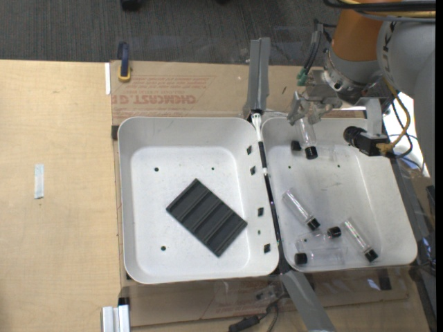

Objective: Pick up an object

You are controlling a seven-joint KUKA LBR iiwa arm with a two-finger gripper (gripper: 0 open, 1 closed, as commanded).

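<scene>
My gripper (306,122) hangs over the far left part of the right bin (394,206). A clear tube with a black cap (309,146) points down from between its fingers, cap end lowest, just above the bin floor. The gripper is shut on this tube. Three more clear tubes with black caps lie in the near half of the right bin: one slanted tube (300,208), one tube near the right wall (358,238), and one tube along the front wall (320,257). A loose black cap (333,232) sits among them. A dark ribbed slab (206,217) lies in the left bin (131,206).
A small black piece (295,145) sits on the right bin's floor just left of the held tube. The divider between the bins (266,192) runs close to the gripper's left. A cardboard sheet (166,92) lies behind the left bin.
</scene>
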